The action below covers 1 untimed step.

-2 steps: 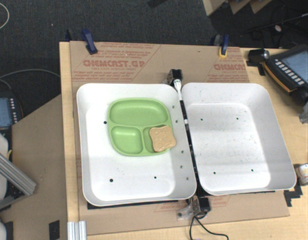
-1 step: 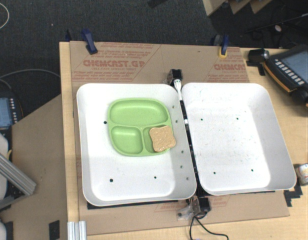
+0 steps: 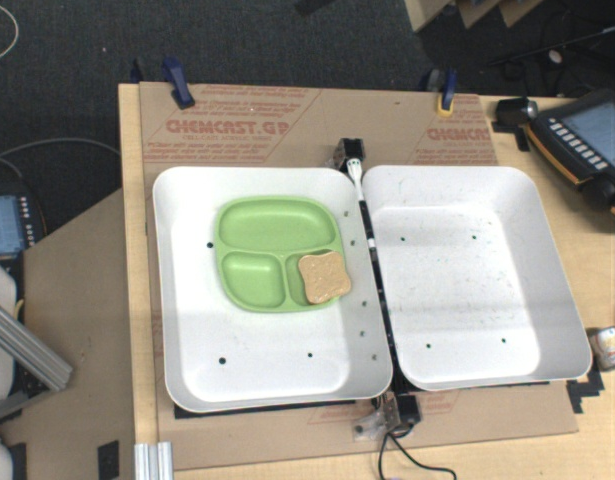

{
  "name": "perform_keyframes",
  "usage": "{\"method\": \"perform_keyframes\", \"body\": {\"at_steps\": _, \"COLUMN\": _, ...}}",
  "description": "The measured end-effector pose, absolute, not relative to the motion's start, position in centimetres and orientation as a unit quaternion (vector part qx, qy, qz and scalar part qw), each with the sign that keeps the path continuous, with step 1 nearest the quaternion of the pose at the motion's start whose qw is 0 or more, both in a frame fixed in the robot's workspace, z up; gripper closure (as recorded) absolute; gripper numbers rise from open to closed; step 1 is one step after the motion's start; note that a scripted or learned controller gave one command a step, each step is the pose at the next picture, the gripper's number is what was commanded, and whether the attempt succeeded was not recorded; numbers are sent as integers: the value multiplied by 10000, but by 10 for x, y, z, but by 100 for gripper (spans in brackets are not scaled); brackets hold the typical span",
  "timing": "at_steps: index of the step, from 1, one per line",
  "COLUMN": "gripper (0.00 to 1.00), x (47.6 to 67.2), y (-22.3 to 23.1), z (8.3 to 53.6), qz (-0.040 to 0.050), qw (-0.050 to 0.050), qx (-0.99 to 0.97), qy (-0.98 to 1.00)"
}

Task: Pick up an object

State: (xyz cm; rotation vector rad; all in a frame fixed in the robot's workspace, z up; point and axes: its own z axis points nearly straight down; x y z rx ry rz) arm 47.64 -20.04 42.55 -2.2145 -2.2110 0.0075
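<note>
Green divided plate (image 3: pixel 272 248) sat in left bin (image 3: pixel 187 348), nr its back edge; toast slice (image 3: pixel 323 277) in plate's front-right compartment.

Red printed lettering runs across the brown board sheet (image 3: pixel 317 118) that covers the surface, along its far edge. Toward the far left corner the large line reads "CHEMCAST G P", with a smaller red line above and another below it, both too fine to read. Toward the far right corner the same red print repeats, cut off by the right-hand white bin (image 3: pixel 547 268); only "CHEMCAS" can be made out there.
</note>
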Motion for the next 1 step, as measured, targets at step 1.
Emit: {"method": "perform_keyframes", "body": {"at_steps": 1, "gripper": 100, "x": 480, "y": -106, "z": 381, "qz": 5, "qw": 35, "qx": -7035, "qy": -7107}}
